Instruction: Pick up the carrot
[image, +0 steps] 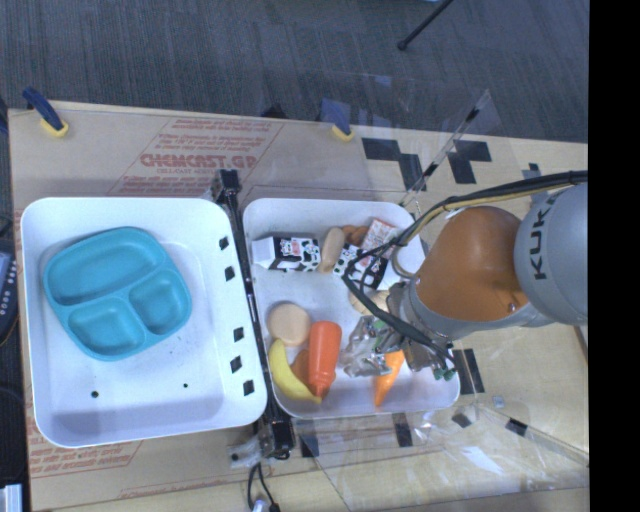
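Nearest the lens, at the bench's front edge, black clips and cables sit at the seam between the 2 white bins. Just behind them, the right bin holds a jumble: a curved yellow banana along its front wall, a smooth orange, tapered cylinder lying against it, a pale round disc, and a black-and-white printed carton near the back wall. The carrot is small, orange and pointed, lying near the bin's front right corner with its tip toward the front wall. The gripper, metallic and cluttered with wiring, hangs right at the carrot's upper end; whether its fingers are spread or closed cannot be told. Above it the arm's glossy orange band bulges beside grey casing. The left bin carries a matte blue plate with 3 compartments. Brown printed cardboard covers the bench; dark ribbed carpet lies beyond.
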